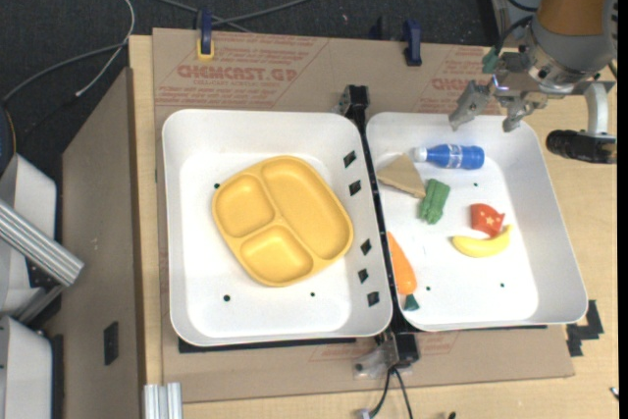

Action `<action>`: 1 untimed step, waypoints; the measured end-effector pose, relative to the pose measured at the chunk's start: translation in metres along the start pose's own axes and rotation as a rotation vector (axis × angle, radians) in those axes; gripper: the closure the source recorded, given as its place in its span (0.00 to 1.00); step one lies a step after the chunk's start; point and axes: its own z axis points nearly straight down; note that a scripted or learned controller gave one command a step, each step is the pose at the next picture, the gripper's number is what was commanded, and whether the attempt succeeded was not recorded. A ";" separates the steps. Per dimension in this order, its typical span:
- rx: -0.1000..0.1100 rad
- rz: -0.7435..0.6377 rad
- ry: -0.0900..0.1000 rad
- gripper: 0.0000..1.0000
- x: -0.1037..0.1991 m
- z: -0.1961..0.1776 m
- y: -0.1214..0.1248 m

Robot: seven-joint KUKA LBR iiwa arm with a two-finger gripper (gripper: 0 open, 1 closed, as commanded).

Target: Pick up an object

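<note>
Hovering with fingers spread and nothing between them, the gripper point(488, 109) hangs above the right bin point(549, 240) just behind the blue bottle point(449, 155), which looks light, stiff and slippery, so pinching across its middle seems safest

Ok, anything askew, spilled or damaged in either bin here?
Nothing looks spilled or damaged. The carrot lies tight against the right bin's left wall by the divider, which could be awkward to grasp. The yellow tray sits turned at an angle in the left bin.
</note>
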 end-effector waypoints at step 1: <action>-0.015 -0.003 -0.002 0.00 0.001 -0.009 0.002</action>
